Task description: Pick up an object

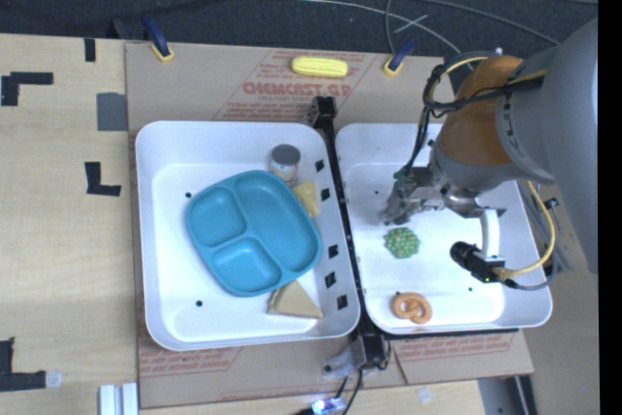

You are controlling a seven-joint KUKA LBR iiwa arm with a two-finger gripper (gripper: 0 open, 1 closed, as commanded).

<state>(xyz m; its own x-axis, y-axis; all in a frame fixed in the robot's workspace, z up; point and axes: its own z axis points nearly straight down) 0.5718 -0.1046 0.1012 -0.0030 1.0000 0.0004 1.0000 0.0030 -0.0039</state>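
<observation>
The gripper (400,207) hangs low in the right bin (442,311), near its middle, just above a green broccoli-like piece (402,243); whether its fingers are spread or pressed together cannot be told. A pretzel (412,308) lies by that bin's front edge. The left bin (160,238) holds a blue divided plate (253,230), a small tin (285,160) near the back and a tan wedge (293,302) at the front
</observation>
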